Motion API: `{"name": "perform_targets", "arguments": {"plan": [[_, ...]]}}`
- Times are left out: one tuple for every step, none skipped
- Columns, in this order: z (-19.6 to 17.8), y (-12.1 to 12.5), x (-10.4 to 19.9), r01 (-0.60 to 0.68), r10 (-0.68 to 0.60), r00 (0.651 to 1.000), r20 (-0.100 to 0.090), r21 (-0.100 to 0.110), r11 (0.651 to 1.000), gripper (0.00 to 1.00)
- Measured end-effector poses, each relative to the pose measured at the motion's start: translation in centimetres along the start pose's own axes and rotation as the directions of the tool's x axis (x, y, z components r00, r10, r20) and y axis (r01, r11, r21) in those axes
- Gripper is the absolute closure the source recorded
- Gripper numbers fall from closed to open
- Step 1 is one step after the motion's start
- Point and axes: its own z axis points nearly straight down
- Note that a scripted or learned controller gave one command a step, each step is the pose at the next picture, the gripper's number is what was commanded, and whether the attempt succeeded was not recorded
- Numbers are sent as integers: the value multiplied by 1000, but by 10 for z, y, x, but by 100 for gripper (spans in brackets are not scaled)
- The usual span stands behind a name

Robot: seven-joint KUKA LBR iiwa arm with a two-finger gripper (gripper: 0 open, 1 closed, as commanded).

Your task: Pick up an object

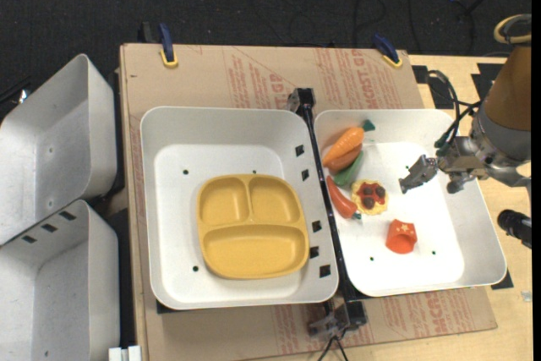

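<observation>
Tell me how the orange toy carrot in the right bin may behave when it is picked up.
The orange toy carrot looks like smooth moulded plastic, so probably stiff, light and somewhat slippery. Its rounded, tapered shape may let it roll or slide out of a pinch. It rests on a green toy piece, so it may shift when touched.

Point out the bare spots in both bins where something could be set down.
Right bin: bare floor along its near edge below the red piece. Left bin: just a margin around the yellow tray. Crowded: the carrot cluster by the divider.
</observation>
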Motion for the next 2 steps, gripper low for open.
{"name": "perform_targets", "arguments": {"plan": [[-4, 2, 0, 2, -2, 1000, 2, -8, 1000, 0], [59, 5, 5, 1, -1, 1000, 0, -2, 1000, 0]]}}
